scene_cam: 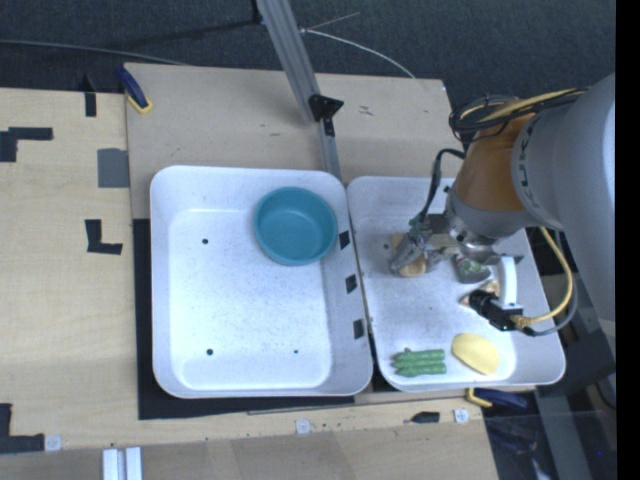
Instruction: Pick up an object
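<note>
My gripper is low in the right bin, near its upper middle, reaching in from the right. A small tan object lies right at the fingertips, touching or just under them; I cannot tell whether it is held. A green bean-pod toy lies near the right bin's front edge. A yellow lemon-like piece sits to the right of it. A blue bowl stands upright at the back of the left bin.
A grey metal pole slants down from the top to the gap between the bins. A black and white cable fitting hangs off the wrist over the right bin's right side. Black tape marks lie on the bench at the left.
</note>
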`<state>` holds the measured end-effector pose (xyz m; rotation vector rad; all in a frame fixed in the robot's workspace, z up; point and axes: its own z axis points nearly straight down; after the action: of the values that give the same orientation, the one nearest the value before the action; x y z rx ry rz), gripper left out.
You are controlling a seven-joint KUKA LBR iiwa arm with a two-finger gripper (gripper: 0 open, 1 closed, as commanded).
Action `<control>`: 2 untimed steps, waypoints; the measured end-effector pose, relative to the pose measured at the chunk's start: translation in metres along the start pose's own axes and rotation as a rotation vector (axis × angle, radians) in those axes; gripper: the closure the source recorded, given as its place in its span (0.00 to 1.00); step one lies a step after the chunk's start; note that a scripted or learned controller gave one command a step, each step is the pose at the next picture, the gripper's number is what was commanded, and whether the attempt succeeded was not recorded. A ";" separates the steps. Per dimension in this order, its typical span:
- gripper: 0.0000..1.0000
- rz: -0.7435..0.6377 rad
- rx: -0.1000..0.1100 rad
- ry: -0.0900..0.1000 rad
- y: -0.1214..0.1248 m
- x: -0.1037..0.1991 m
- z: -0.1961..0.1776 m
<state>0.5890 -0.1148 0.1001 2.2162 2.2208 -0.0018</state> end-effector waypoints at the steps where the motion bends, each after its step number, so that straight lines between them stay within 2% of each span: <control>1: 1.00 0.002 0.000 0.003 -0.008 -0.003 -0.056; 2: 1.00 0.002 -0.001 0.003 -0.015 -0.010 -0.106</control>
<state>0.5737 -0.1248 0.2058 2.2197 2.2195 0.0021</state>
